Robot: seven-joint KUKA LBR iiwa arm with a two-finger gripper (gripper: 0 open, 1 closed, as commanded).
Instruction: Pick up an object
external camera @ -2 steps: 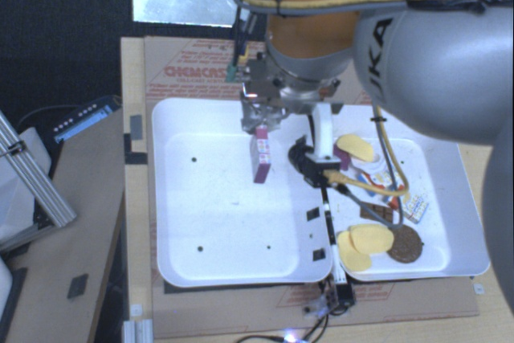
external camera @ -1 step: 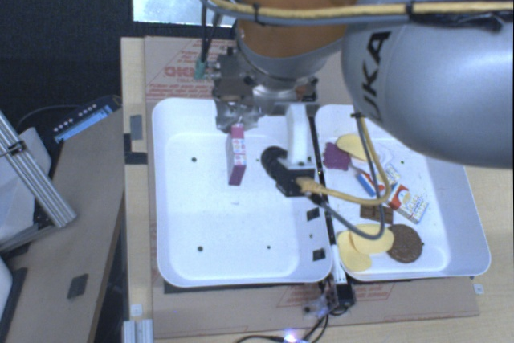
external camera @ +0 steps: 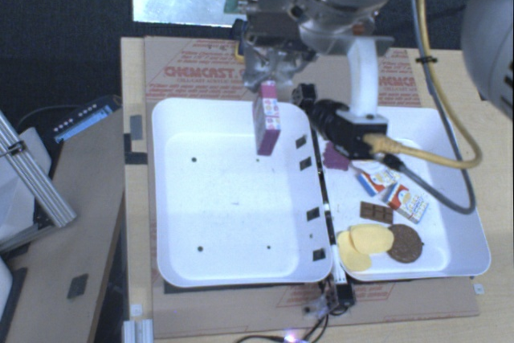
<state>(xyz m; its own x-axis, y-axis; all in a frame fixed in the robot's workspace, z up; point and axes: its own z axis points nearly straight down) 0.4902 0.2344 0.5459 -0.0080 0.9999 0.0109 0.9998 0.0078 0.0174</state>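
A pink and white box (external camera: 267, 123) hangs upright above the back of the left bin (external camera: 233, 253), its top caught between the fingers of my gripper (external camera: 267, 84). The gripper is shut on the box, which is clear of the bin floor. In the right bin (external camera: 470, 253) lie a small blue and white packet (external camera: 377, 177), a red and white packet (external camera: 409, 203), a brown chocolate bar piece (external camera: 376, 212), a round brown cookie (external camera: 405, 243), yellow chip-like pieces (external camera: 363, 242) and a purple item (external camera: 336, 157) partly hidden by the arm's black fitting.
A black fitting with a yellow cable (external camera: 353, 132) hangs over the back of the right bin. The black-clipped divider (external camera: 317, 197) runs between the bins. A metal rail (external camera: 32, 181) stands at the left, off the bench.
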